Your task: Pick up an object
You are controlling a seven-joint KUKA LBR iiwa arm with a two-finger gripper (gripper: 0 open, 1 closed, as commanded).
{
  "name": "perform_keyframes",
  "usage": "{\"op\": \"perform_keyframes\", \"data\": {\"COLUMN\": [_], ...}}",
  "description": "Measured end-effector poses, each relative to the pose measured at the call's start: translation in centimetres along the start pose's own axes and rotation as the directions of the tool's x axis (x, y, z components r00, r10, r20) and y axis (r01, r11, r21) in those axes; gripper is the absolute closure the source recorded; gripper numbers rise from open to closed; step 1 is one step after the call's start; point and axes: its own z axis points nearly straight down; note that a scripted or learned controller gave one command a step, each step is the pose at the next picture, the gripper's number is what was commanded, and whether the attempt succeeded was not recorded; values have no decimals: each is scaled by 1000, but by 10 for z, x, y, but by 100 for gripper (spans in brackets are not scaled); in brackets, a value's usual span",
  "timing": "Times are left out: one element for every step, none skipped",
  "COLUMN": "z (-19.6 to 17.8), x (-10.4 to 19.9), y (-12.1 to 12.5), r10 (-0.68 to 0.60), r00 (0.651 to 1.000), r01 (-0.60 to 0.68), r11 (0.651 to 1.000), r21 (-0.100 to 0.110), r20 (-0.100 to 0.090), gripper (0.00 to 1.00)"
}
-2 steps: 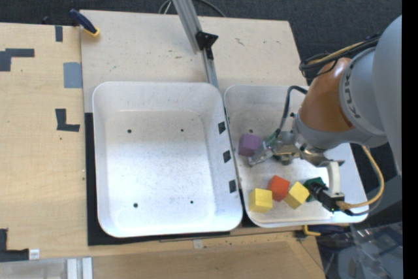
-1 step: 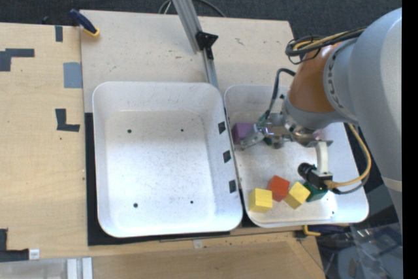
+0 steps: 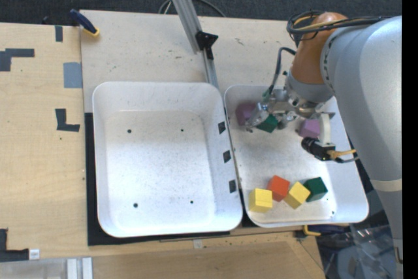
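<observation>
yellow cube (image 3: 262, 199) sits below the gripper (image 3: 266, 115), whose spread cannot be told; it should straddle the green block (image 3: 267, 127) squarely.

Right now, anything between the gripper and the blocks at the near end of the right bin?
Nothing visible. The gripper sits at the right bin's far end beside a dark green block and purple block; bare bin floor separates it from the yellow, orange and green blocks.

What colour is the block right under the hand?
Dark green, seen from the camera view, in the right bin.
</observation>
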Motion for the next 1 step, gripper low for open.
{"op": "perform_keyframes", "data": {"z": [-8], "x": [2], "y": [-2], "r10": [0], "r00": [1000], "r01": [0], "r11": [1000], "r21": [0], "r20": [1], "gripper": [100]}}
